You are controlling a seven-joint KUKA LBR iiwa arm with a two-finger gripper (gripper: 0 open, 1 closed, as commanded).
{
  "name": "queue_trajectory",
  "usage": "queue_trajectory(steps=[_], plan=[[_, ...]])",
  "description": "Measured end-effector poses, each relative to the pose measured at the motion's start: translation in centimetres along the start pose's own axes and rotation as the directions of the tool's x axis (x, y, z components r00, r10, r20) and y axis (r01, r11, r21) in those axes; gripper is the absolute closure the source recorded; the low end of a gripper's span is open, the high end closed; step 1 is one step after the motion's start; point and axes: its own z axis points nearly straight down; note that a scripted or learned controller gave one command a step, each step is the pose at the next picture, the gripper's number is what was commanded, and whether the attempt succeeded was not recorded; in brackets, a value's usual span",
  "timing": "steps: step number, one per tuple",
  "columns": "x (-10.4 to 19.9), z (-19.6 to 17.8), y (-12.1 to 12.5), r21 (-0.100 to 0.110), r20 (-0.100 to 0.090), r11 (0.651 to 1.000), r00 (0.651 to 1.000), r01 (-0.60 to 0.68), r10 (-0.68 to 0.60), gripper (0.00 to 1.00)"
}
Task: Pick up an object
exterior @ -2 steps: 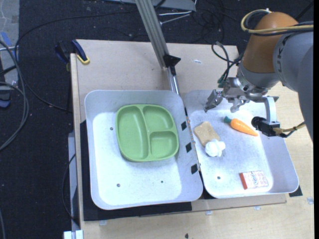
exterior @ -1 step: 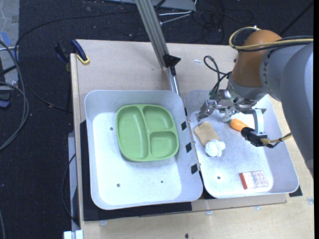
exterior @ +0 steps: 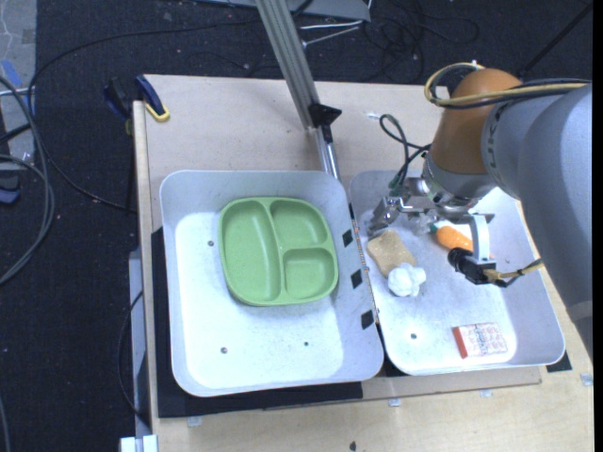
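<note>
1. Landmark: the right bin (exterior: 528,342), a shallow white tray on the bench (exterior: 236,121). All positions below are given relative to it.
2. Nearest the camera, in the bin's front right corner, lies a small red-and-white packet (exterior: 481,340), flat on the floor and clear of everything else.
3. Further in, near the bin's left wall, a white crumpled object (exterior: 406,280) rests on the floor. It touches, or very nearly touches, a tan slab-shaped item (exterior: 389,250) lying just behind it.
4. To the right of these, toward the bin's middle, an orange carrot-like object (exterior: 454,237) lies partly under the arm's hardware.
5. The gripper (exterior: 388,211) hangs over the bin's rear left area, just behind the tan slab-shaped item. Whether its fingers are apart or together cannot be told from this view; no object is seen between them.
6. The arm (exterior: 528,149), grey with an orange section, covers the bin's rear right part.
7. Left of the right bin, touching along the shared edge, sits the left bin (exterior: 188,347). It holds a green divided plate (exterior: 279,250), three compartments, lying flat in its rear half.
8. Beyond both bins, a grey metal pole (exterior: 287,45) slants across the bench's far side.
</note>
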Motion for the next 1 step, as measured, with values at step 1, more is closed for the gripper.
queue_trajectory(steps=[1], plan=[[-0.02, -1.15, 0.07, -0.003, 0.001, 1.0, 1.0, -0.001, 0.001, 1.0]])
